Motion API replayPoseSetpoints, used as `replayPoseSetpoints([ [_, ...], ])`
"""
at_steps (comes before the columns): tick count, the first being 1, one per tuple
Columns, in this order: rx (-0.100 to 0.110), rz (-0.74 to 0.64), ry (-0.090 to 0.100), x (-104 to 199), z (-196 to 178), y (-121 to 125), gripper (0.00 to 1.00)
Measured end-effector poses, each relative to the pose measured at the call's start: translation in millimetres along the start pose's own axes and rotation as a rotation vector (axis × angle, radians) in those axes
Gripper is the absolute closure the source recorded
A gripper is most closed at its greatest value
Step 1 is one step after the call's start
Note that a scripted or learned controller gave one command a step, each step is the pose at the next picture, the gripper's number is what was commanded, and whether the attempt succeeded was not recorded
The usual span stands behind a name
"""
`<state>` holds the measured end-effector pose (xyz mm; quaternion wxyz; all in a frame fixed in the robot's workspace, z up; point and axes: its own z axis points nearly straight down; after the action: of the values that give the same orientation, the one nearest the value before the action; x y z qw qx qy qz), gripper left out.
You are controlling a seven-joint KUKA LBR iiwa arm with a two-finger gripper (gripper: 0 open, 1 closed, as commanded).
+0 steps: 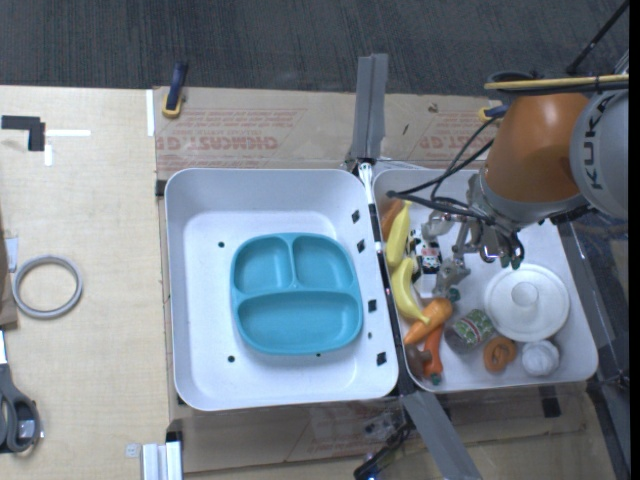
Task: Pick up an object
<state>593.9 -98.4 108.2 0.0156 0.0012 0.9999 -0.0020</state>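
Closest in, bottom left on the pale wooden tabletop (pixel 80 198), there's a pair of grey-handled scissors (pixel 15 420), and a bit further back a grey ring of tape (pixel 45 312).

Then come the two bins. The left white bin (pixel 195 318) has a teal divided plastic plate (pixel 297 293) lying flat in the middle. The right white bin (pixel 575 343) is where the grabbable stuff is, and it's crowded. Along the near edge there's a small white cup (pixel 540 358), an orange round lump (pixel 499 353) just beside it, a greenish can (pixel 468 328) on its side, and orange carrots (pixel 432 314) by the left wall. Behind those sits a white lidded pot (pixel 525 301) on the right, and two yellow bananas (pixel 404 290) run end to end along the left wall, the nearer one touching the top carrot.

The gripper (pixel 452 273) hangs over the gap between the bananas and the pot, just behind the carrot and the can. Honestly can't tell if it's open or closed, since the metal bits and cables all blur together there. It's hemmed in: bananas left, pot right, can and carrot in front.

The grey arm with the orange band (pixel 535 148) reaches in over the bin's far right corner. Further back there's a grey metal bar (pixel 370 108) between the bins, a brown cardboard sheet with red print (pixel 260 133), a blue and yellow clamp (pixel 177 88), then dark carpet (pixel 200 18).
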Motion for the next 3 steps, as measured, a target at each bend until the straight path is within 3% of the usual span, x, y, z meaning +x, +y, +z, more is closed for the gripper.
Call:
replayPoseSetpoints([
  [1,-0.006,-0.078,0.021,32,13,-121,0.00],
  [2,-0.007,-0.091,0.026,2,16,-32,0.00],
  [3,-0.006,-0.140,0.029,52,15,-25,0.00],
])
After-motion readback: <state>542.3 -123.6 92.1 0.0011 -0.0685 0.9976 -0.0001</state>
